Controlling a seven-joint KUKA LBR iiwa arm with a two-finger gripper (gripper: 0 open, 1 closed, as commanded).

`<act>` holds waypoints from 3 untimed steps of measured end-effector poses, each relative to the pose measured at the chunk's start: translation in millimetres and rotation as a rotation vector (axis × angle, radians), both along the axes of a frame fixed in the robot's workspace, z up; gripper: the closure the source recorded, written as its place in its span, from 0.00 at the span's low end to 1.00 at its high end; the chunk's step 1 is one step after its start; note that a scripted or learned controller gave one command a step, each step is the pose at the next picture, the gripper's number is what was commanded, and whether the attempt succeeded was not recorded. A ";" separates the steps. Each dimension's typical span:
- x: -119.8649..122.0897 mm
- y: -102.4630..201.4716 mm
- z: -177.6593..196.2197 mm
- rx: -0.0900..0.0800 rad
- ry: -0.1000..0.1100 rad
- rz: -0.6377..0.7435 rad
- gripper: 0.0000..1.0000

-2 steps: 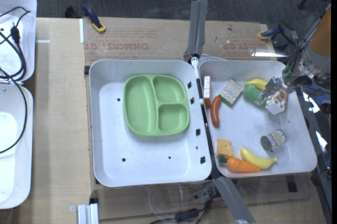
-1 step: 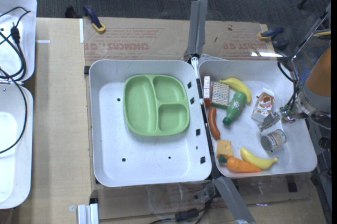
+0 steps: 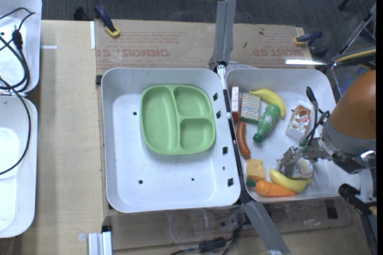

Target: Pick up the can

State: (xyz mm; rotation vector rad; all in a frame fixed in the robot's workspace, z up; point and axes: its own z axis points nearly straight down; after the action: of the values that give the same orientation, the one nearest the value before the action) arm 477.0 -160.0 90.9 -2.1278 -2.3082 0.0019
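The can (image 3: pixel 303 169) is a small silver cylinder near the front of the right bin (image 3: pixel 323 81), just above a yellow banana (image 3: pixel 288 181). My gripper (image 3: pixel 292 159) is low in that bin and sits right over the can's left side, hiding part of it. The grey arm with its orange band (image 3: pixel 358 110) reaches in from the right.
The right bin also holds a second banana (image 3: pixel 267 94), a green bottle (image 3: pixel 267 122), a small carton (image 3: pixel 299 121), a patterned box (image 3: pixel 249 108), a red sausage (image 3: pixel 242 139), a cheese wedge (image 3: pixel 255 169) and a carrot (image 3: pixel 274 189). A green divided plate (image 3: pixel 178 118) lies in the left bin (image 3: pixel 119 146).
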 end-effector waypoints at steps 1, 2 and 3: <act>0.4 -0.7 8.9 0.000 0.000 -0.003 1.00; 0.7 -1.1 17.6 0.000 0.000 -0.004 1.00; 0.3 11.8 62.9 -0.003 0.001 -0.522 1.00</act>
State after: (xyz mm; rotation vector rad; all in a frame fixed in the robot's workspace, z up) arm 477.4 -148.2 153.8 -2.6523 -1.6818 0.0047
